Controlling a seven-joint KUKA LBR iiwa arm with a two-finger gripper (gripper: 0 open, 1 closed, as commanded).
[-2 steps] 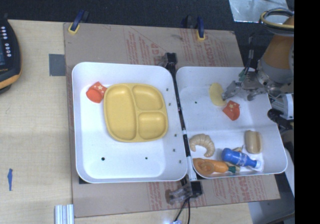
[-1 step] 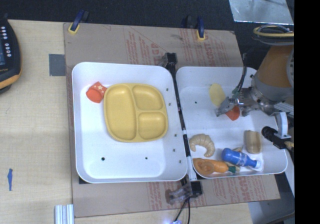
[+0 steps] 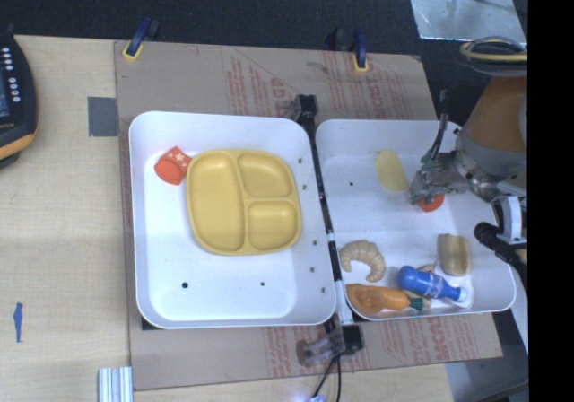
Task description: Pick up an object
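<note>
My gripper [image 3: 430, 192] is low in the right bin [image 3: 359, 142], near its right side. Directly under its tips peeks a small red-orange object [image 3: 432, 204], mostly hidden by the gripper. A pale yellow lemon-like piece [image 3: 391, 170] lies just left of the gripper. Lower in the same bin lie a croissant [image 3: 362, 258], a tan bread-like piece [image 3: 453, 254], a blue-and-white bottle [image 3: 430, 284] and an orange carrot-like item on a small orange dish [image 3: 384, 300].
The left bin [image 3: 161, 284] holds a yellow divided plate [image 3: 242, 201] and a red strawberry-like toy [image 3: 171, 166] at its upper left. A black divider runs between the bins. The arm's grey and orange wrist [image 3: 496, 126] overhangs the right bin's right edge.
</note>
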